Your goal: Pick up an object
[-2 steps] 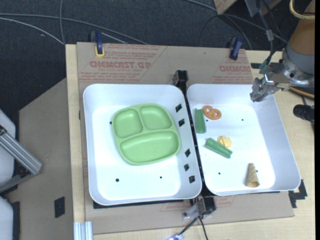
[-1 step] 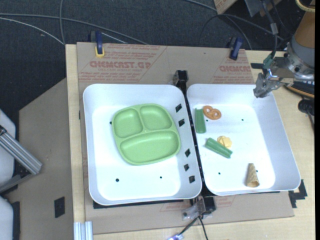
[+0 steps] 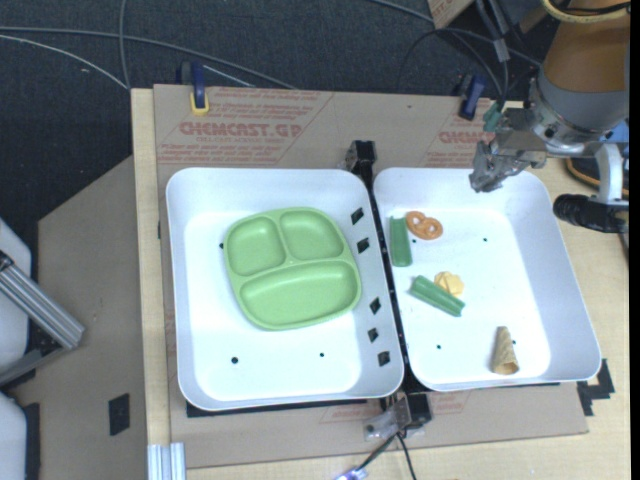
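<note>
The gripper [image 3: 487,178] hangs over the right bin's [image 3: 560,268] far rim; below-left lies an orange pretzel [image 3: 425,227], looped and small.

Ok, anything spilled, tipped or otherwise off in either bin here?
Nothing stands out. The green divided plate lies flat in the left bin. In the right bin, two green sticks, a pretzel, a yellow piece and a cone lie scattered but contained.
</note>
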Robot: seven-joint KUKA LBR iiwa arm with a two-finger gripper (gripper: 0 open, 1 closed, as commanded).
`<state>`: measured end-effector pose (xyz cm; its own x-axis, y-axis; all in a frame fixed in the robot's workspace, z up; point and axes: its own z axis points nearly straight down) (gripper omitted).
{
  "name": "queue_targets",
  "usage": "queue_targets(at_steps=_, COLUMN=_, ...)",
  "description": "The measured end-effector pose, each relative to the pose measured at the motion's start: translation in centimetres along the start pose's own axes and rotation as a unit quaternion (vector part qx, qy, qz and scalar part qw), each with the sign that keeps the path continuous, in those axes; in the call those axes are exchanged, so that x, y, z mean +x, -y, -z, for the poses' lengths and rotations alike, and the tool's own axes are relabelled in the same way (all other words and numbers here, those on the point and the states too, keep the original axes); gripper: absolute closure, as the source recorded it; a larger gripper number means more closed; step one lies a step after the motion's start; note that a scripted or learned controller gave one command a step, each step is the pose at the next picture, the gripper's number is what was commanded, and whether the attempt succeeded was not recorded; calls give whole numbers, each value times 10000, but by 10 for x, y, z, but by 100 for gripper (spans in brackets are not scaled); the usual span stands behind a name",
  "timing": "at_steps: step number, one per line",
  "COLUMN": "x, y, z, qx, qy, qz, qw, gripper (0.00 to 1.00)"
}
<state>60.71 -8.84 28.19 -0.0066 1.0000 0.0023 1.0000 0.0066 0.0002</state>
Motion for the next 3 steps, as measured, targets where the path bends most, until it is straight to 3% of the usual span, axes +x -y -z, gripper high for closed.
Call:
queue_targets(at_steps=2, x=123, y=2, z=-28, qx=21, qy=-3, qz=0, qw=10000, gripper=100)
queue_targets(at_steps=3, x=168, y=-4, z=-32, qx=-3, qy=8, qz=-14, qw=10000, gripper=100)
